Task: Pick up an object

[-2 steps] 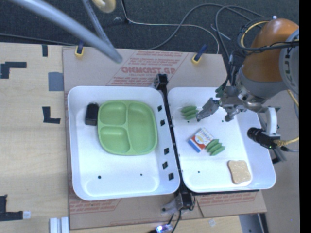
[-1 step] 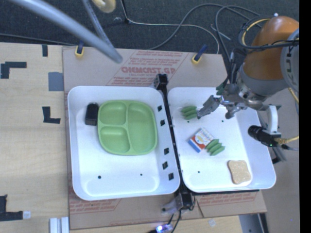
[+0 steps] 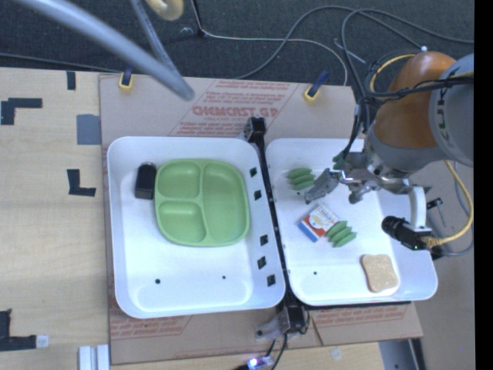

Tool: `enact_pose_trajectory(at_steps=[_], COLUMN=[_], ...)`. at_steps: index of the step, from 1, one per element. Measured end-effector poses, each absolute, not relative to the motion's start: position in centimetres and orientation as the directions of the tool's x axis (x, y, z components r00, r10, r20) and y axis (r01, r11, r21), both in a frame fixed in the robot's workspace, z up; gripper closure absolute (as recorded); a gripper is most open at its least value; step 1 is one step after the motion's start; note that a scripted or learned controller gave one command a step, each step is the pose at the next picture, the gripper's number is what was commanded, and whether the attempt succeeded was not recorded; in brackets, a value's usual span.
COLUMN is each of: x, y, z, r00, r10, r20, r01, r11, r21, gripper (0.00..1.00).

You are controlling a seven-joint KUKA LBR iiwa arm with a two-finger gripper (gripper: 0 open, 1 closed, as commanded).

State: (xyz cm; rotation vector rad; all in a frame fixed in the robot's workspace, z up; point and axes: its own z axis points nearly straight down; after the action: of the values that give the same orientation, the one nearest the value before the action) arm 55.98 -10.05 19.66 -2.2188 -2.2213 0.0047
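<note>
Two white bins sit side by side on the counter: the left bin [image 3: 127, 284] carries a green tray [image 3: 203, 203] with a small black block [image 3: 145, 181] just beside its left edge, and the right bin [image 3: 420, 287] holds the loose things worth picking. Those are a green ridged piece [image 3: 300, 178] toward the upper left of that bin, a small red, white and blue box [image 3: 318, 223] near its middle, a second green ridged piece [image 3: 340, 233] touching or just beside the box on its right, and a tan slab [image 3: 379, 272] toward the lower right. The hand [image 3: 339, 182] hangs over the upper part of the right bin, between the first green piece and the box, with the arm coming in from the right of the frame. How far its fingers stand apart cannot be told from this slanted view, and nothing is seen between them. The step in hand looks like the approach, with no pick yet made. The next move would call for settling on one target, probably the box or the green piece nearest, centring over it, and descending straight without nudging its neighbour.
</note>
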Motion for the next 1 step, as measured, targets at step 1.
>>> enact_pose_trajectory(at_steps=[1], x=[55.44], y=[-9.96], z=[15.28], r00=[-0.001], r10=[1.000], r20=[0.000], r01=[1.000], r11=[0.001], r21=[-0.004], gripper=[0.00])
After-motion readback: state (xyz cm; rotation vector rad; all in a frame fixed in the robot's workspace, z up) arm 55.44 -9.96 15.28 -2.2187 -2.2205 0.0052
